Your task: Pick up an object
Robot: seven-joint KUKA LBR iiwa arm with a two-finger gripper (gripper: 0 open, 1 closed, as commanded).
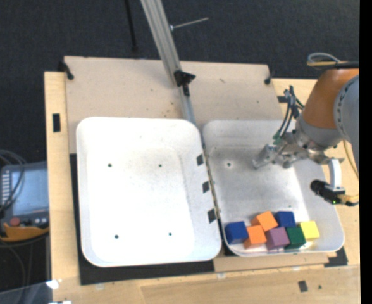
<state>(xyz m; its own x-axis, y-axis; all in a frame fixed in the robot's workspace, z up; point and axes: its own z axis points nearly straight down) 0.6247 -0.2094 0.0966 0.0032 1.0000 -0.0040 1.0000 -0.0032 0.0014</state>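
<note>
Bins sit side by side on the bench [236,75], and going from 9 o'clock across: the left bin [142,189] offers nothing to grasp, so a descent there would be a wasted try. The right bin [249,189] holds all the candidates, a tight cluster of blocks at its 6 o'clock edge: a blue block [236,231], an orange block [256,234] with a second orange block [266,220] just behind it, a purple block [277,237], a second blue block [285,218], a green block [295,235] and a yellow block [309,229] at the cluster's 3 o'clock end.

The gripper [262,159] hangs over bare bin floor toward 12 o'clock of the cluster, well apart from every block. Whether its jaws are apart or together I cannot tell (the tip is a small grey blur against the white).

The main risk, as I judge it, is the packing. The blocks touch or nearly touch, so a finger may come down on top of a neighbour, or wedge two blocks at once and lift neither. Those against the bin's wall leave little room for a finger on that side. The blue block at the 9 o'clock end and the yellow one look the most exposed.
</note>
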